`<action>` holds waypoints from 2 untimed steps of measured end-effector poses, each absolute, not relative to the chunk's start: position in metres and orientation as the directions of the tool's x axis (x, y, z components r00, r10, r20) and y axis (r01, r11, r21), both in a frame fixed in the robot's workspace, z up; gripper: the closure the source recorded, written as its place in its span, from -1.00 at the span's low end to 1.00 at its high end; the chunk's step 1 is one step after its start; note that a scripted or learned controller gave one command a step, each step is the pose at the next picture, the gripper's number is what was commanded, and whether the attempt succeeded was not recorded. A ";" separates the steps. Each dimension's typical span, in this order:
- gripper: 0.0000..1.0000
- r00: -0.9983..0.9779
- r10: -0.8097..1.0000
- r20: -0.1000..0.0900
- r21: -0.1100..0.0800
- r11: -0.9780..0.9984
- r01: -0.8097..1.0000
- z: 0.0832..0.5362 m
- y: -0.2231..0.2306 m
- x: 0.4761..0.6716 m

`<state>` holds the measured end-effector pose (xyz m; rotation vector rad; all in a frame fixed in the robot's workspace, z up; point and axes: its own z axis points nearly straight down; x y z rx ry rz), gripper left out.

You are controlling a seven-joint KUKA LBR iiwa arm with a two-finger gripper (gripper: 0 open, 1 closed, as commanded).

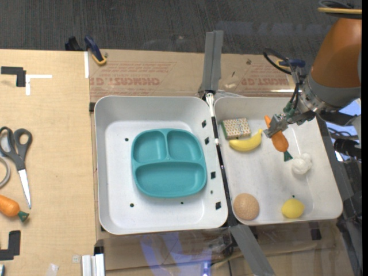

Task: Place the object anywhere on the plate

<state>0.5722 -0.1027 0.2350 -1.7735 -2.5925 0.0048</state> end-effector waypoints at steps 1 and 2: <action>1.00 -0.338 0.941 0.001 -0.004 0.338 0.941 0.217 -0.022 0.545; 1.00 0.049 0.999 -0.002 -0.006 -0.049 0.999 0.190 0.070 0.536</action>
